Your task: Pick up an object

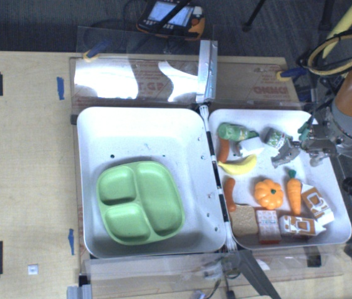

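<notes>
Your hand (300, 147) hovers just above the orange plastic carrot (294, 195), approach underway. Its grip state can't be told. Next, descend squarely onto it.

A robotics lab: a wooden bench (20, 185) marked with blue tape carries two white bins (144, 126), a control pendant (171, 16) and tripod legs on grey carpet behind, cables beside the gripper (300, 147).
</notes>
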Robot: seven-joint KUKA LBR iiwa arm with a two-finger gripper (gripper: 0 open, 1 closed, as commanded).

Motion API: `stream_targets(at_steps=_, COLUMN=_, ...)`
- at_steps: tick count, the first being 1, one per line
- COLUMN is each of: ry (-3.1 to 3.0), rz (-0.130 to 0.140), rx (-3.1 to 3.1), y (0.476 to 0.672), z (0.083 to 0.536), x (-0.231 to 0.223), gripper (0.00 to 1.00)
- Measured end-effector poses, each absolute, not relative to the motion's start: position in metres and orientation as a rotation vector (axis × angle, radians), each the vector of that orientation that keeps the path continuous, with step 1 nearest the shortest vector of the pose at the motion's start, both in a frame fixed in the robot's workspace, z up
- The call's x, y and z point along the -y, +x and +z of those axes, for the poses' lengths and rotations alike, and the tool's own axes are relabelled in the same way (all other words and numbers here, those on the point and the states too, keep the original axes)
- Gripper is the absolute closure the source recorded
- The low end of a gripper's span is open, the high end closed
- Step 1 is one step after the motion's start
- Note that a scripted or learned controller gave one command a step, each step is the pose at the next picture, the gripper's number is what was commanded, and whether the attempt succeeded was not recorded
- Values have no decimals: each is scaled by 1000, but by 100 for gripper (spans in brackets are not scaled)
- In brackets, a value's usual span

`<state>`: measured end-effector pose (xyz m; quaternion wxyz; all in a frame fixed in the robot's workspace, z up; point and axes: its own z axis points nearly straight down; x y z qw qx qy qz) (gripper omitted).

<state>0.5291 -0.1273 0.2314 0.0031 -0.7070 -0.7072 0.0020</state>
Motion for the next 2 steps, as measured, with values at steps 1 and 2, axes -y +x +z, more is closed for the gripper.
stream_targets(at_steps=1, ry=-2282, rz=5, rx=2152, y=542, z=120, x=171, gripper=0)
stream_targets(at_steps=2, ry=-2036, rz=-2, rx=2389, y=555, z=85, x=196, gripper=0)
